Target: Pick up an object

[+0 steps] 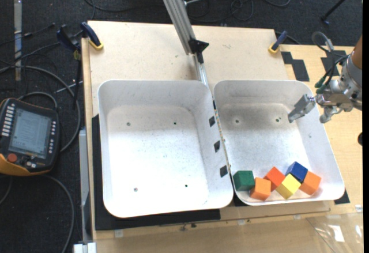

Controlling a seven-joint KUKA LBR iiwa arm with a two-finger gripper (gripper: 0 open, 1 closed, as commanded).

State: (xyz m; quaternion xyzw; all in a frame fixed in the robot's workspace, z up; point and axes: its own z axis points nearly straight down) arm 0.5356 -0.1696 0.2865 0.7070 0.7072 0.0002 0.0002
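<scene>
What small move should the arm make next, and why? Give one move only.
Probably swing the pincer toward the near edge of the right bin. It hangs high by the bin's right rim, while the blocks, green, orange, yellow and blue among them, huddle along the near wall. The green one at the cluster's left end looks easiest to reach.

You will find nothing here that can be read. The teach pendant [27,136], lying on the floor left of the left bin [155,145], has a lit screen, but whatever it displays is too small and blurred to make out. No letters, numbers, brand marks or signs can be made out elsewhere either.
</scene>
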